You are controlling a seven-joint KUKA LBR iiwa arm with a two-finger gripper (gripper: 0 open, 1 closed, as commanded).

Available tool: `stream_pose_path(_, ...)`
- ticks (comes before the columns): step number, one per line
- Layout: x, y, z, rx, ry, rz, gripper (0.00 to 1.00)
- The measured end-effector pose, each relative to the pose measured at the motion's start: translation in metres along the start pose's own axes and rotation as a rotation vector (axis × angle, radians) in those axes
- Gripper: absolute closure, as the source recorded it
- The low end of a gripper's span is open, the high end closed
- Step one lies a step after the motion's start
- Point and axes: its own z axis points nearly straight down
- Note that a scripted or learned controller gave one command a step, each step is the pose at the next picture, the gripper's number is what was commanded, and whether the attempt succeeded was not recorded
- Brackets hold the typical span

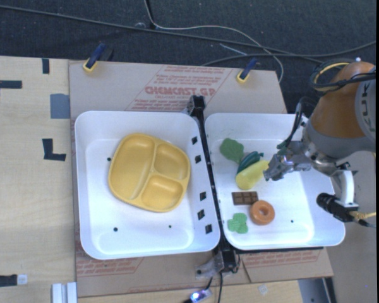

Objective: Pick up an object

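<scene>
From the camera above, the pale wooden table carries two shallow white bins side by side on a brown cardboard sheet. The left white bin holds a yellow plastic divided plate. In the right white bin lie a green leafy toy piece, a yellow rounded object with a dark green band, a small brown chocolate-bar block, an orange ring-shaped doughnut toy and a small green clover-shaped piece. The grey arm's hand sits low in the right bin, just beside the yellow object's right end, perhaps touching it. How far the hand is open I cannot tell.
</scene>
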Motion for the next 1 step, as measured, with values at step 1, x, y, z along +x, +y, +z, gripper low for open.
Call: stream_pose_path(1, 0.0042, -0.0014, -0.0595, -0.002, -0.001, 0.0, 1.0)
